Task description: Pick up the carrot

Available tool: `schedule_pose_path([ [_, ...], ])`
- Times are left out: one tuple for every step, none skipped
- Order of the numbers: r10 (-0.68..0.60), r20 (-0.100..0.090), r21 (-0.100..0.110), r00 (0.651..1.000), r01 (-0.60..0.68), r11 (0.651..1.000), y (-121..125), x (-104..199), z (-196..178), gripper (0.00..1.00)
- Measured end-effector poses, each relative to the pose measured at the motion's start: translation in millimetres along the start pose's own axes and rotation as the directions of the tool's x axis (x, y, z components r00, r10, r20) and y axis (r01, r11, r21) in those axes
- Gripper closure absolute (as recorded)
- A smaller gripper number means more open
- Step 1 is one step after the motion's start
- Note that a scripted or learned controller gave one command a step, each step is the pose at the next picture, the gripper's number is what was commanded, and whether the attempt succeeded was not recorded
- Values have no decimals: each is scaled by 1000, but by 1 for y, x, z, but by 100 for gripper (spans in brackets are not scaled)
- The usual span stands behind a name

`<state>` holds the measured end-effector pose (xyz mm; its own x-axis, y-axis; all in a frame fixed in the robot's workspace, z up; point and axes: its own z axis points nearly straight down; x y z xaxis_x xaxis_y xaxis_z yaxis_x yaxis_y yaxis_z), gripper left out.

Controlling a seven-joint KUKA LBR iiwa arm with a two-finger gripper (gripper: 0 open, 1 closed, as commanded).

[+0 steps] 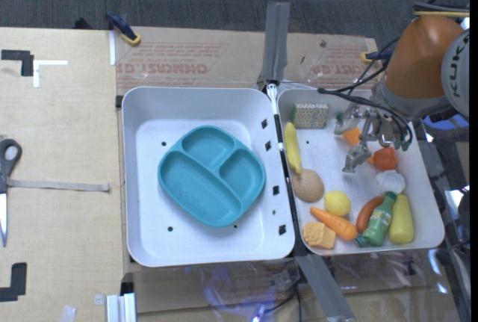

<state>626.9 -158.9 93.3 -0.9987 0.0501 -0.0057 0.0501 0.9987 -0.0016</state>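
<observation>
**Arm over the right bin, carrot untouched**

The arm reaches in from the right, its gripper [361,143] lowered over the right bin [427,177], fingers apart, holding nothing. The carrot [334,223], orange and tapered, lies slantwise near the front, beside a lemon [337,202].

Bright even overhead light, soft shadows, mild blur.

Carrot [334,223] lies hemmed in: lemon [337,202] touching above, cracker [320,236] below, green bottle [379,220] to its right. Bare bin floor [325,156] opens above them.
</observation>
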Motion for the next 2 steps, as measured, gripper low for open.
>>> schedule_pose_path([
  [-2, 7, 2, 1000, 2, 1000, 0, -2, -11, 100],
  [-23, -2, -1, 1000, 23, 1000, -11, 93, 0, 100],
])
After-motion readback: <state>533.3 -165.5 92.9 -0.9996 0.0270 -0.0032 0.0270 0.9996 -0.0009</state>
